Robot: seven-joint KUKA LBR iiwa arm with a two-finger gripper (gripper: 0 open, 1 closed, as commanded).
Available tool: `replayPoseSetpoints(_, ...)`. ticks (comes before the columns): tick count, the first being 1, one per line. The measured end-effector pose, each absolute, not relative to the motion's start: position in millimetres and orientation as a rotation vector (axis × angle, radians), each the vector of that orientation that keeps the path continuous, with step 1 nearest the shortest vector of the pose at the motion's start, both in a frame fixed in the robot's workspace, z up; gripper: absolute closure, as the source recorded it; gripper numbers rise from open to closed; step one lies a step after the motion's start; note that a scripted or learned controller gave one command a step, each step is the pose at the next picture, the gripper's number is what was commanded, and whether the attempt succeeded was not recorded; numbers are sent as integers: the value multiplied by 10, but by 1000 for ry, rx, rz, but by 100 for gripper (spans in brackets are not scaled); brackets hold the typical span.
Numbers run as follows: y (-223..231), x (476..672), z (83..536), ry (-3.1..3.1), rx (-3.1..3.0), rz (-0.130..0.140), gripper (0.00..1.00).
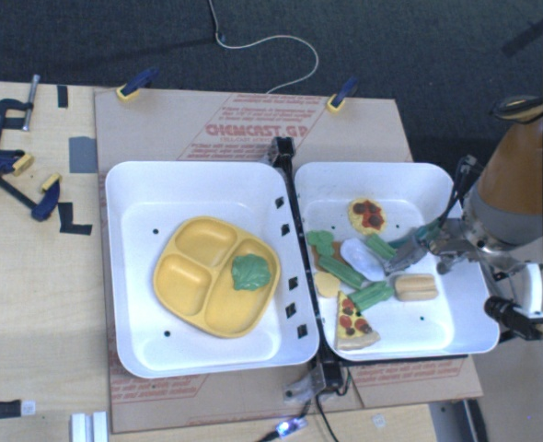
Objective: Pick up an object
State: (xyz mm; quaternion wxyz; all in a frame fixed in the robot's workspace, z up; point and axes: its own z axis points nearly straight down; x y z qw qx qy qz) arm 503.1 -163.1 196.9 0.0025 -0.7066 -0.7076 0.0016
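The left bin (124, 247) holds a yellow divided plate (198, 284), and on the plate's right compartment sits a green leafy piece (250, 272). The black divider (294, 238) between the bins serves as the landmark here.

Just right of the divider, in the right bin (437, 178), lies a cluster of toy food: green bean-like pieces (331, 261) closest to the divider, a small pale yellow round piece (327, 285) below them, and a pizza slice (352, 323) lower still, near the bin's front wall. Farther right of the divider, toward the back, rests a small round pizza-like piece (366, 215). A pale bluish-white piece (362, 256) lies in the middle of the cluster, with another green piece (373, 295) below it and a tan bread-like roll (416, 287) to its right.

The gripper (402, 254) reaches in from the right, its dark tips down among the cluster, just beside the pale piece and just above the roll. Whether its fingers are apart or closed, or touching anything, cannot be told; the tips blur into the green pieces beneath. The arm (511, 182) is cut off at the right.
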Motion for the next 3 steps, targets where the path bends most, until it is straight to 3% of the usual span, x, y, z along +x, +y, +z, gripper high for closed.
replayPoseSetpoints(2, -1670, 4912, 931, -2222, -2227, 3, 0)
replayPoseSetpoints(3, -1677, 4951, 910, -2227, -2228, -8, 0)
